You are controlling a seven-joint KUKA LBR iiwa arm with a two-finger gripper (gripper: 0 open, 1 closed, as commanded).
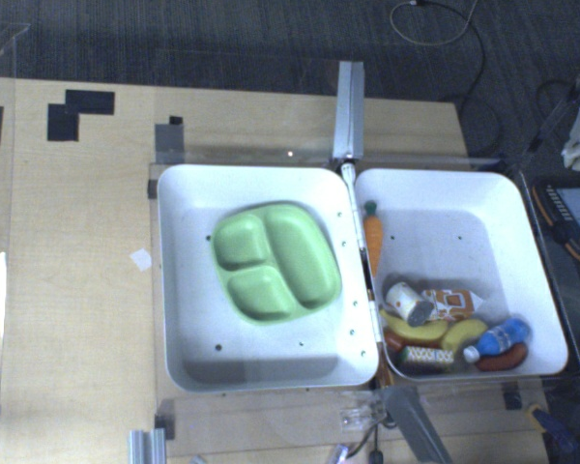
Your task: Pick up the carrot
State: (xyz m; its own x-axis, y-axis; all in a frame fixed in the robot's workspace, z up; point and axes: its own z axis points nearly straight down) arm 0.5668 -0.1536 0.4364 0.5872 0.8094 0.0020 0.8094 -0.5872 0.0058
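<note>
- Carrot (pixel 372 241): orange body, green top pointing to the upper frame; lies lengthwise against the left wall of the right bin (pixel 483 187), just beside the divider between the two bins.
- Heap of items, lower part of the right bin, apart from the carrot: a white can (pixel 403 300) on its side, a small carton (pixel 451 303) with orange print, a yellow banana (pixel 435 333), a blue bottle (pixel 500 339), a dark red sausage-like piece (pixel 504 359), a speckled bar (pixel 427 357).
- Left bin (pixel 188 259): white, shallow; holds a green divided plate (pixel 275 260) with three compartments, set near its centre and turned at a slant.
- Gripper: where it is and whether clenched or released cannot be told.
- Metal rail (pixel 349 109): upright strip above the seam of the bins, centre top.
- Bench (pixel 68 278): pale wood surface, black square markings (pixel 77 112) at the upper left, a small white scrap (pixel 140 257) left of the left bin.
- Floor (pixel 222 13): dark grey carpet across the upper frame, a thin looped cable (pixel 435 17) at the upper right.
- Right edge: a device with an orange-framed screen (pixel 572 216).
</note>
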